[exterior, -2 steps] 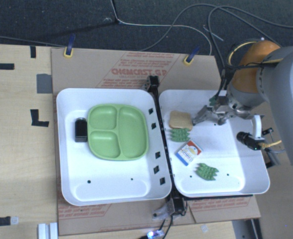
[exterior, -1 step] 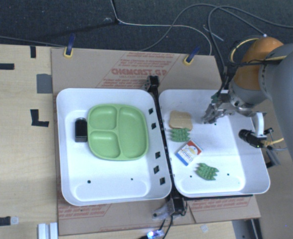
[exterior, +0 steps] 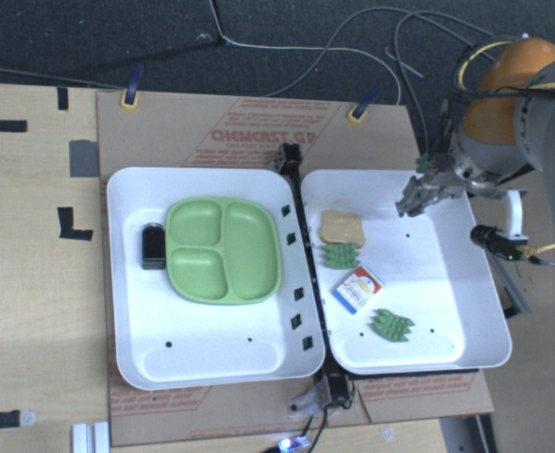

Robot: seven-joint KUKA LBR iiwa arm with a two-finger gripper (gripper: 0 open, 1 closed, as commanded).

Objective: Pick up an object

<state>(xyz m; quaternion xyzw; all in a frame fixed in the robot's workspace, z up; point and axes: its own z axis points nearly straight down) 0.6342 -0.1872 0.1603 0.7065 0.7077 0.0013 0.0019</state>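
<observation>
The grey two-finger gripper (exterior: 412, 201) of the KUKA arm hangs over the far right part of the right-hand shallow white bin (exterior: 447, 281), its dark fingertips tilted down and to the left; whether they stand wide or narrow cannot be told from this slanted overhead view, and nothing shows between them. The pickable items lie in a loose line along the bin's left side: a tan, bread-like square block (exterior: 342, 226) at the far end, a green ridged plastic piece (exterior: 340, 256) just beside it on the near side, a small red, white and blue packet (exterior: 357, 289) nearer still, and a second green leafy piece (exterior: 391, 326) close to the near rim. The tan block is the closest candidate, lying to the gripper's left and slightly nearer, apart from it. The left bin (exterior: 131, 281) holds a green three-compartment plate (exterior: 225, 250) and a small black block (exterior: 153, 246)
</observation>
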